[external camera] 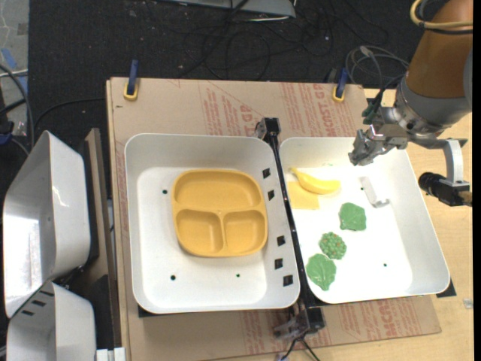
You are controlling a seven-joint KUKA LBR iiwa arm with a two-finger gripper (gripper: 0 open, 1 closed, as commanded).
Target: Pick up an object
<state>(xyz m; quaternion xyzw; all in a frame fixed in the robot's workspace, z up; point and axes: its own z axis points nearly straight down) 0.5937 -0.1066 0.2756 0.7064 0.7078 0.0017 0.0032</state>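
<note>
Yellow and green play-food pieces lie in the right bin point(421, 224), any of them a candidate for picking: a yellow banana point(316, 181) near the bin's upper left, resting on the top edge of a flat pale-yellow slice point(303, 198) just below it; a green leafy piece point(352, 217) toward the middle; a bumpy green broccoli-like piece point(333, 244) below and left of that; and a darker green leaf point(322, 271) near the bin's lower left. A small pale, translucent bit point(374, 192) lies apart from them, up and to the right of the leafy piece.

Above the bin's upper edge hangs the gripper point(363, 151), dark and metallic, with nothing visibly between its tips; whether the pincer is released or clenched cannot be told from this angle. The arm point(443, 59) rises behind it, orange band above grey wrist.

Left of a black divider strip sits the left bin point(150, 277), holding a yellow three-compartment tray point(220, 212) at its centre. Both bins rest on a sheet of brown cardboard point(218, 107) printed with red lettering and pinned at its far edge by two yellow clamps point(132, 89). Around the bench the floor is dark, with loose cables point(188, 36) trailing across it, and white containers point(41, 216) stand at the far left.
</note>
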